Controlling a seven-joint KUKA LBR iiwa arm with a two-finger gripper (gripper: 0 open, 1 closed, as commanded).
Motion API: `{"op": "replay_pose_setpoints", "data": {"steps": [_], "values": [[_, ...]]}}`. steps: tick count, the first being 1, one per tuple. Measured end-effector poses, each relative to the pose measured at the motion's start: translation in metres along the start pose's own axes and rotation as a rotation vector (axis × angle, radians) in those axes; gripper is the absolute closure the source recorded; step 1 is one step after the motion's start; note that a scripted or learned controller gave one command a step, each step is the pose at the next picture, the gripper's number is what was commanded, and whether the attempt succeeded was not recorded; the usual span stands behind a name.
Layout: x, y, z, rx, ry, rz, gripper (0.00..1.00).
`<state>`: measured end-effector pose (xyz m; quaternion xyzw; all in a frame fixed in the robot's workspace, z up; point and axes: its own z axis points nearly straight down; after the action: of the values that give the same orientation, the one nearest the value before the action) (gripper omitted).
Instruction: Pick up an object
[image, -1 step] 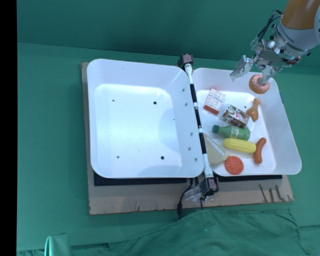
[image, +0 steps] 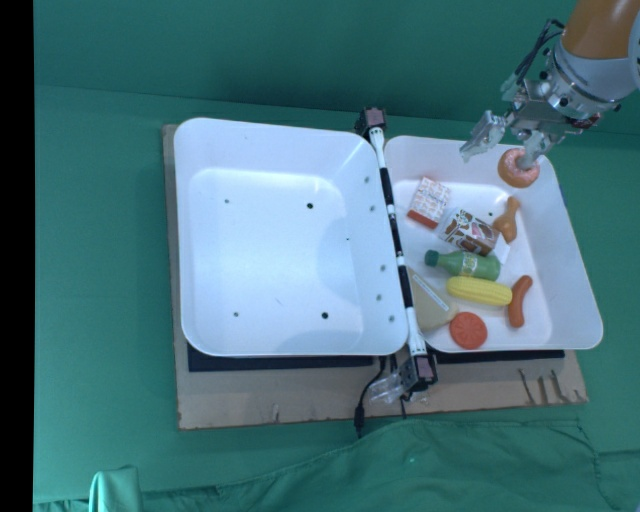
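Hovering with jaws spread and nothing between them, the gripper (image: 508, 140) is mid-approach; the doughnut (image: 519, 169) just beneath calls for a straight descent.

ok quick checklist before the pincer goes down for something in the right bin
1. Pincer open: ok, the two fingers stand apart with nothing between them.
2. Pincer over the right bin: ok, it sits above the bin's far end.
3. Target under it: cannot tell; one finger overlaps the orange doughnut, but height above it is unclear.
4. Room round the doughnut: ok, it lies apart from the orange carton and brown carton.
5. Other items crowded: not ok, the green bottle, corn cob and sausage lie close together.
6. Left bin ready to receive: ok.
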<state>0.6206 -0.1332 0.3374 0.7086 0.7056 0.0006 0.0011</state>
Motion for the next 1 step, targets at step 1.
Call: {"op": "replay_pose_setpoints", "data": {"steps": [1], "values": [[-0.0002,-0.0076,0.0572,0.005,-0.001,0.0,0.0]]}}
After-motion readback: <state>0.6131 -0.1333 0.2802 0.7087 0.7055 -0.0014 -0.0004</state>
